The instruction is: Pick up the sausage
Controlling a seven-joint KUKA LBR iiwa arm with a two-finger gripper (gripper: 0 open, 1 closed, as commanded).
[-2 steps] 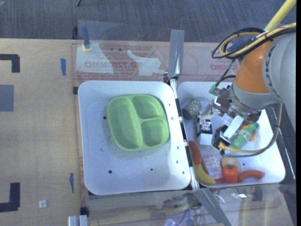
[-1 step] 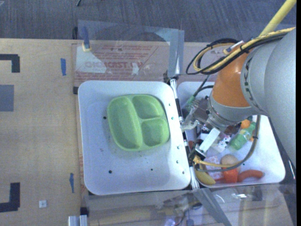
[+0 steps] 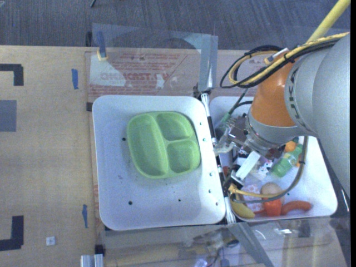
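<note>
**Mia:** How many white bins were on the desk [image 3: 44, 166]?

**Ben:** Two, side by side. Both were shallow, with round corners. The left bin [image 3: 111, 199] held one green plate [image 3: 163, 144]. The plate looked like smooth plastic and had three parts: one long part and two small ones.

**Mia:** And the right bin [image 3: 328, 196]?

**Ben:** It held a pile of small toy foods. I saw one long orange-red sausage [image 3: 296, 206] near the front edge. It was thin and a bit bent. Just beside it sat one small red-orange chunk [image 3: 272, 208]. One round tan ball like an egg [image 3: 271, 190] lay just behind that. One yellow banana [image 3: 242, 209] lay by the left wall, curved and smooth. One green bottle [image 3: 286, 163] lay further back.

**Mia:** Where was the arm?

**Ben:** One big grey arm [image 3: 328, 88] with one orange band [image 3: 272, 102] hung over the right bin. The gripper [image 3: 240, 166] was low at the left side of that bin, well apart from the sausage. It was too jumbled there, so I could not tell how it was set.
</note>
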